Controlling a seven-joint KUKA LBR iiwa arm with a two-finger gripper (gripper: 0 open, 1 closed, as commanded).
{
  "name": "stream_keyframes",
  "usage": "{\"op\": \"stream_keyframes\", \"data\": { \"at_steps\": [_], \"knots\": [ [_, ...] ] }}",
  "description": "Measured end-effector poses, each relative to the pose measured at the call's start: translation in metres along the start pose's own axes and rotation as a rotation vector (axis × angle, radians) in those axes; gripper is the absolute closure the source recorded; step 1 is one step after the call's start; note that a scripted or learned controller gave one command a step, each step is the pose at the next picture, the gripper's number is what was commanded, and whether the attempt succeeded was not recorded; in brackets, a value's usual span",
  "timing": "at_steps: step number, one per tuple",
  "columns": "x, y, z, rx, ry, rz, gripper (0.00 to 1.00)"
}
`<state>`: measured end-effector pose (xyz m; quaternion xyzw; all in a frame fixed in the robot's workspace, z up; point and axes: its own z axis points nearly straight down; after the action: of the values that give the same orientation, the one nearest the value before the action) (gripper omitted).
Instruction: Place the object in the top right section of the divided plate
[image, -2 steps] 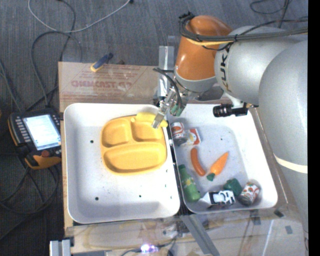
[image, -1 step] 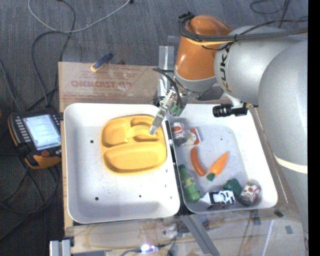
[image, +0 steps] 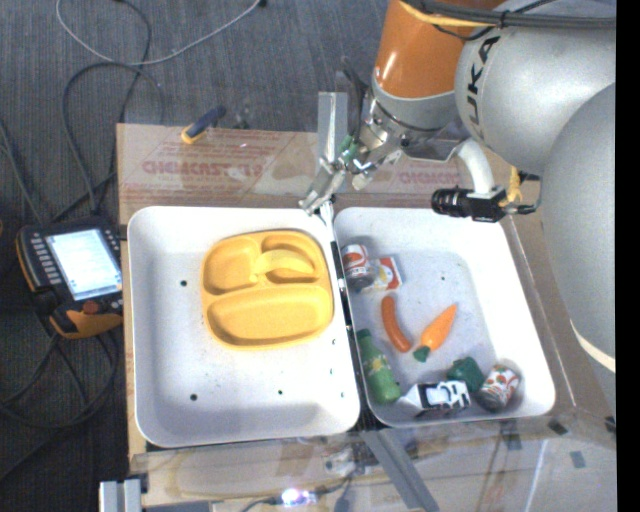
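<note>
The gripper (image: 318, 200) hung over the far rim where the two bins met, and whether its fingers were parted or closed could not be told from here. The yellow divided plate (image: 268, 286) lay in the left bin (image: 160, 330), its top right section bare. In the right bin (image: 520, 320) sat a can (image: 356, 266), a sausage (image: 395, 323), a carrot (image: 437, 330) and a green bottle (image: 377, 368).

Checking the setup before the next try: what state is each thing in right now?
Divided plate: upright in left bin, nothing on it.
Gripper: over the bins' top rims, holding nothing.
Carrot: lying in right bin.
Sausage: lying beside carrot.
Green bottle: on its side.
Can: on its side.
Tablet: screen lit.
</note>
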<state>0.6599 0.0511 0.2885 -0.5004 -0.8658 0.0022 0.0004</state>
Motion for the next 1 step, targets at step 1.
{"op": "stream_keyframes", "data": {
  "at_steps": [1],
  "knots": [
    [0.0582,0.0086,0.1649,0.0,0.005,0.008,0.0]
  ]
}}
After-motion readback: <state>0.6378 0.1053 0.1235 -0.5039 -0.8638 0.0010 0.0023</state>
